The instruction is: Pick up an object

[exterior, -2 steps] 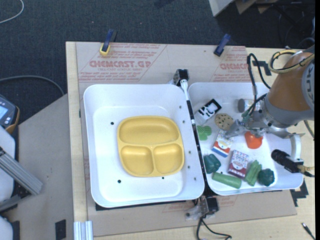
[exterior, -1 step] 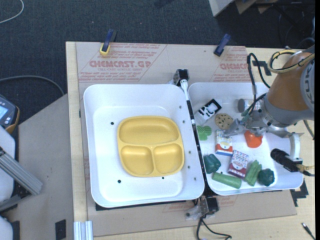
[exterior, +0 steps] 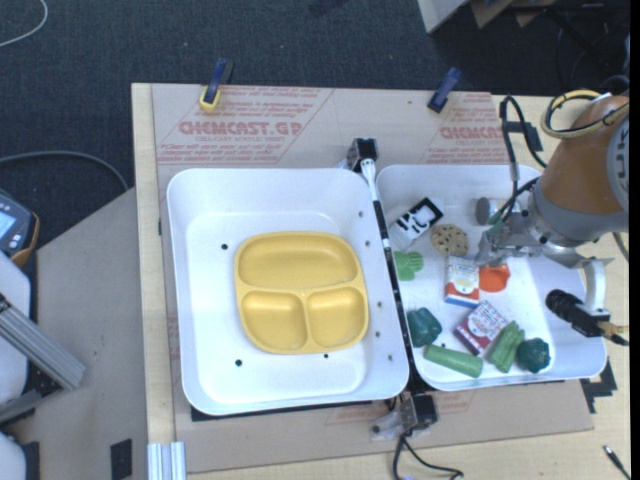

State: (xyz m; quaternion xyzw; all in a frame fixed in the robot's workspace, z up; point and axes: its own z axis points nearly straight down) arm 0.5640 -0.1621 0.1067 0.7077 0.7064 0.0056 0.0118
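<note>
1. A yellow divided plate (exterior: 300, 291) lies in the left bin (exterior: 200, 218) — three compartments, all facing up.
2. The table (exterior: 300, 128) is a brown board printed with red lettering.
3. Two clamps — one yellow (exterior: 213, 88), one blue (exterior: 444, 90) — grip its far edge.

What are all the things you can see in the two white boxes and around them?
Bins: two, white, side by side on the bench.
Divided plate: one, yellow, middle of the left bin.
Green toys: about five, in the right bin, mostly along its near edge.
Cookie: one, tan with dark spots, right bin, towards the far side.
Small carton: one, white, red and blue, middle of the right bin.
Red packet: one, right bin, beside the green toys.
Orange piece: one, next to the carton.
Clamps: two, at the board's far edge.
Gripper: one, grey, low over the right bin by the orange piece.
</note>
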